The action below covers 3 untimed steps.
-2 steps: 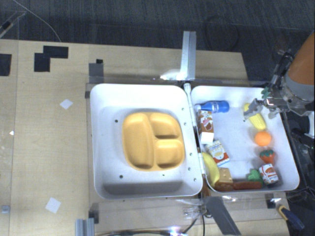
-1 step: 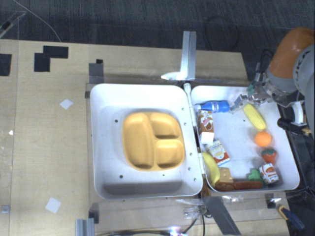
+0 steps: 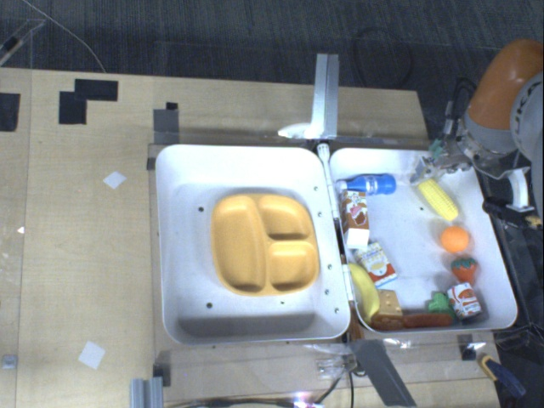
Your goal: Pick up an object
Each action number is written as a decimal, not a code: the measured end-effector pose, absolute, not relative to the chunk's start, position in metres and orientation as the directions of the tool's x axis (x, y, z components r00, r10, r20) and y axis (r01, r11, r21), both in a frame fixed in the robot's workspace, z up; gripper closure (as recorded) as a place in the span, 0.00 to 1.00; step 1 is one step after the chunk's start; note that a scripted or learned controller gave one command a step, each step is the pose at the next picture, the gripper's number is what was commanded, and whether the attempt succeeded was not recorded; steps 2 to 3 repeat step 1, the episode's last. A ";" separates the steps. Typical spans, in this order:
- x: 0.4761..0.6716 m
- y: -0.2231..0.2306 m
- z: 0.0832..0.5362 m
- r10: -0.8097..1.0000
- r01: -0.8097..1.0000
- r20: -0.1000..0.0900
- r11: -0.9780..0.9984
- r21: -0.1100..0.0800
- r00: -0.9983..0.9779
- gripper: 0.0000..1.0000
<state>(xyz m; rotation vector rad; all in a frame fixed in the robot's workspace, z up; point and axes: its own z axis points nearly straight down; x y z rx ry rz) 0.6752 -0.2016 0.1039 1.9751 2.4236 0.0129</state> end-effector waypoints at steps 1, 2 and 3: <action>0.672 -0.165 0.186 0.960 0.960 0.002 -0.280 0.010 0.280 1.00; 0.672 -0.165 0.186 0.960 0.960 0.002 -0.280 0.010 0.280 1.00; 0.672 -0.165 0.186 0.960 0.960 0.002 -0.280 0.010 0.280 1.00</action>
